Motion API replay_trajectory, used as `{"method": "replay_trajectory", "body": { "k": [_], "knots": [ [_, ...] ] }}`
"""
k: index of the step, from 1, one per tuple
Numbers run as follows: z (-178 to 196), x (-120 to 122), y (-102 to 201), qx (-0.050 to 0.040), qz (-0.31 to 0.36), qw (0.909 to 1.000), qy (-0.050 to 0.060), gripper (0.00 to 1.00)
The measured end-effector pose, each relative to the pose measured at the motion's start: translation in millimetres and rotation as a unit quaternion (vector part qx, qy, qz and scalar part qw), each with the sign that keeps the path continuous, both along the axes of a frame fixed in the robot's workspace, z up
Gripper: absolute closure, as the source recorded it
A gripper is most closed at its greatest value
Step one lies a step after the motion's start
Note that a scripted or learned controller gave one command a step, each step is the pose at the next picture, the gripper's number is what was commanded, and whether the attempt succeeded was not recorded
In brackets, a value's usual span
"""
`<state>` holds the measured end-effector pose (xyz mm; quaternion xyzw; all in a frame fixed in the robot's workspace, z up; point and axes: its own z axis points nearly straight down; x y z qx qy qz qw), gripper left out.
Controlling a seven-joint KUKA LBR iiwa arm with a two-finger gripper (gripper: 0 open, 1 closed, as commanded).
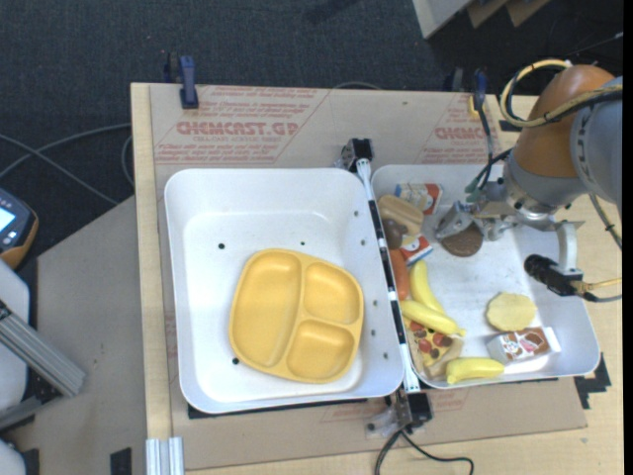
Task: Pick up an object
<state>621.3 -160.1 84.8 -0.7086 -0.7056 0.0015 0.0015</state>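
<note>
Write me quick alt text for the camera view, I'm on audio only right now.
The arm's gripper hangs over the back of the right bin, above a brown round item, with bananas, a pizza slice and other toy food nearby. The left bin holds a yellow divided tray.
</note>
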Motion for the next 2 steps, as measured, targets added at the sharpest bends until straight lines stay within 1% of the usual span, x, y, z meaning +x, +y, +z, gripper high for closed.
{"method": "replay_trajectory", "body": {
  "k": [1,2],
  "knots": [
    [10.7,2.6,2.7,-0.0003,0.002,1.0,-0.003,1.0],
    [105.4,-26.1,84.3,0.0008,0.006,1.0,-0.005,1.0]
  ]
}}
